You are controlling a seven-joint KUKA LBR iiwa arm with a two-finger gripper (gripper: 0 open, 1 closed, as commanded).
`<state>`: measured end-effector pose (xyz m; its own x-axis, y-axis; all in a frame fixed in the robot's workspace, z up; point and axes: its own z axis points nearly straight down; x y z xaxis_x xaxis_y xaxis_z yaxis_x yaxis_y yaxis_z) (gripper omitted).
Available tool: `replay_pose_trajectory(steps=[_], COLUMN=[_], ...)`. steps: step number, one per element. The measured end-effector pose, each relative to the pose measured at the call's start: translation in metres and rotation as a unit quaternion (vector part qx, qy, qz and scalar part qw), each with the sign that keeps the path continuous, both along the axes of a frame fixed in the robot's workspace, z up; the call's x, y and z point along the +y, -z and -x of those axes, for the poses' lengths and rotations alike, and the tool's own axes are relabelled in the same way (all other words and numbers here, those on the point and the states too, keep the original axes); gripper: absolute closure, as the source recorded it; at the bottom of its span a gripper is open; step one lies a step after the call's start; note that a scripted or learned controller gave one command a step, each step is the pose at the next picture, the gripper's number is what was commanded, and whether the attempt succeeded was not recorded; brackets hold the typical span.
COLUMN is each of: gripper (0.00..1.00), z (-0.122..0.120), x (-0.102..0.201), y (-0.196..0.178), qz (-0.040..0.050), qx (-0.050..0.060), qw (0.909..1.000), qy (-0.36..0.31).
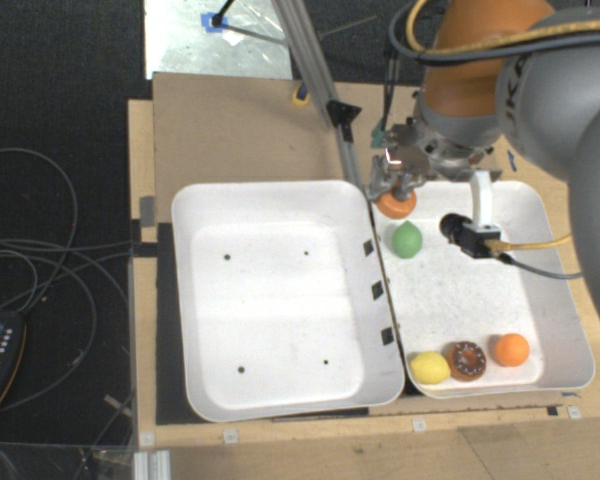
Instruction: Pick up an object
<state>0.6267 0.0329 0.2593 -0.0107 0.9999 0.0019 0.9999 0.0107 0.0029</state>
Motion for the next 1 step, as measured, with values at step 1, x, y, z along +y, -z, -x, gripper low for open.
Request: replay_pose_trajectory(steps=[1], gripper=[1.00], z=[-0.0124], x=[0.0499], y=[0.0113], qz=[0.0001], qx=[0.000], qw=[1.0000], qy=[0.000])
